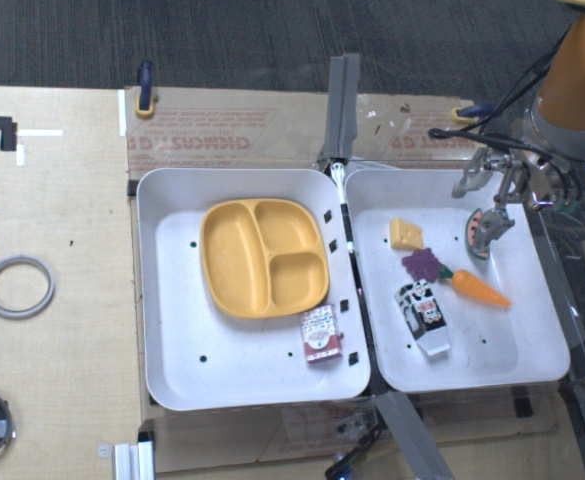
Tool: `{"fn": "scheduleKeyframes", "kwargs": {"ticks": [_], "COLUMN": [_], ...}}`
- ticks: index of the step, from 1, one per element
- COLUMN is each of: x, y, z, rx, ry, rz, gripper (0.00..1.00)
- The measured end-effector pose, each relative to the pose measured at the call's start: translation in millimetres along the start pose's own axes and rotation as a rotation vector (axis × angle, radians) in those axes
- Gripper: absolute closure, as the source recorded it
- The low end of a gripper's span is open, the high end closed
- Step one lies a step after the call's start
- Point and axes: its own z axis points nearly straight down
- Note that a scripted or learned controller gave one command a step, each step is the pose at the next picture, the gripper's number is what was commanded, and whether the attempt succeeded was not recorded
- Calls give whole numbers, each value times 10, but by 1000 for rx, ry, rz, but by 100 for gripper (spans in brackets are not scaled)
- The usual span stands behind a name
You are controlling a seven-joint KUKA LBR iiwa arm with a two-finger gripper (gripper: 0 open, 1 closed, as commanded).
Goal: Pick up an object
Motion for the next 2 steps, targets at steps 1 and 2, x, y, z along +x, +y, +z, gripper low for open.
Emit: {"fn": "scheduleKeyframes", "kwargs": {"ticks": [1,2], "x": [92,-136], "y": [328,-273], "z": [1248,1381], "rx": [1,2], "ry": [-2,-1], "rz": [253,788], "gripper": [0,0]}}
